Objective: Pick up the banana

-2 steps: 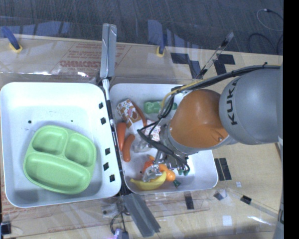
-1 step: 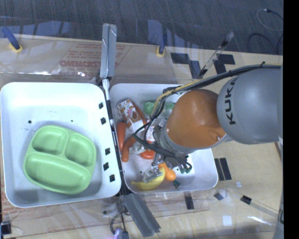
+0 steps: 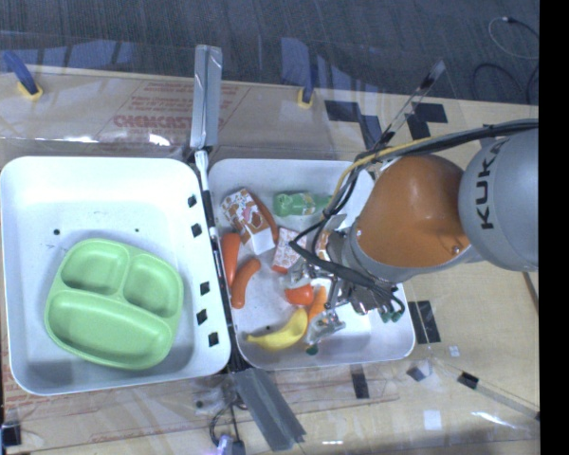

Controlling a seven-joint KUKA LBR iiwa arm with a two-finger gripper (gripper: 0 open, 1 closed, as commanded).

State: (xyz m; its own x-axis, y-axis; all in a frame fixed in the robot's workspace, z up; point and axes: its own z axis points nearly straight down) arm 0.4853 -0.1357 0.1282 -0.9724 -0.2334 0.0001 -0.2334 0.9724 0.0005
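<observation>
- Setting: a pale wooden bench (image 3: 455, 368) under clear sheeting, dark carpet beyond, bearing two shallow white bins side by side with a grey divider between them.
- Left bin (image 3: 28, 368): holds a green compartment plate (image 3: 114, 301), lying flat, with nothing visible in its sections.
- Right bin (image 3: 384, 349): crowded. Noted are a carrot (image 3: 229, 252), an orange-red sausage-like item (image 3: 244, 282), a printed snack packet (image 3: 249, 214), a green packet (image 3: 299, 202) and a small orange-red item (image 3: 303, 296).
- Banana (image 3: 280, 334): lies near the front wall of the right bin, curved, one end rising toward the small orange-red item, which it appears to touch.
- Arm: the grey body with its orange band (image 3: 412, 216) overhangs the right side of the right bin. The gripper (image 3: 324, 322) sits low, just beside the banana's raised end.
- Pincer state: cannot be determined; cables and the wrist obscure it. No item is seen held.
- Handling judgement: the banana is probably light, smooth-skinned and somewhat slippery, likely a stiff toy. The thickest mid-section, taken across the curve, looks the soundest hold; the tapered ends would tend to slip out.
- Risk: the near wall and adjacent clutter leave little clearance.
</observation>
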